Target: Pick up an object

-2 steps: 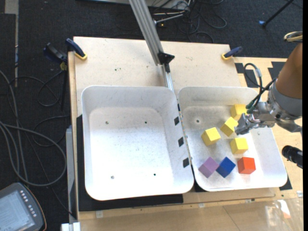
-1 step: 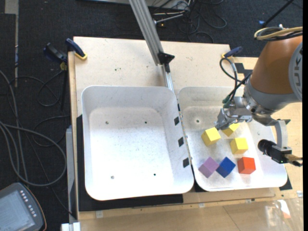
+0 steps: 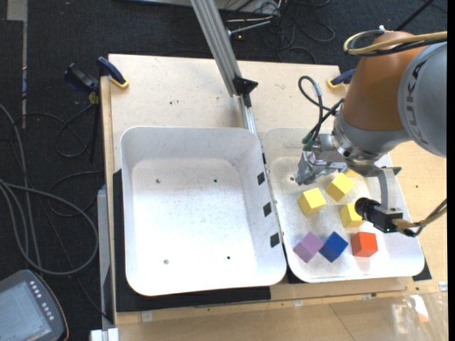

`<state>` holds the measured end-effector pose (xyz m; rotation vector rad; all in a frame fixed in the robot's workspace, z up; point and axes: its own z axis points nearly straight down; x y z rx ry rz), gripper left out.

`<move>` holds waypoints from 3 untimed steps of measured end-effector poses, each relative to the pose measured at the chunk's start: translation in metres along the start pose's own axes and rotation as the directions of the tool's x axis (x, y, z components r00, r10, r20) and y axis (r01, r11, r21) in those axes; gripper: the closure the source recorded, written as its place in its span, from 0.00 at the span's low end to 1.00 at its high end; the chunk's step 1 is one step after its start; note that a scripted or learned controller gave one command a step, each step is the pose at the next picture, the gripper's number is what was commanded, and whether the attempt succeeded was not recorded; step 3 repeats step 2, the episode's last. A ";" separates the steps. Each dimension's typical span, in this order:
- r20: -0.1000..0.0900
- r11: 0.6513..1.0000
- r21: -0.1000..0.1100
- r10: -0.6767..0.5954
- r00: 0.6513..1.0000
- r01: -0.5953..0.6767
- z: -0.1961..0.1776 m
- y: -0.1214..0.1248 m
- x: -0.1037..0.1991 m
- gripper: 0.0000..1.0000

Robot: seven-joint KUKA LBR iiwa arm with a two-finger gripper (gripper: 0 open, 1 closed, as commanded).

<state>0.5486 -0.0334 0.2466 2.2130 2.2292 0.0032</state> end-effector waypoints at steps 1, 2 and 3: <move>0.001 1.000 0.001 0.000 1.000 0.000 0.015 0.026 0.048 1.00; 0.000 1.000 -0.001 0.000 1.000 0.000 0.013 0.054 0.088 1.00; 0.000 1.000 -0.001 0.000 1.000 0.000 0.013 0.054 0.088 1.00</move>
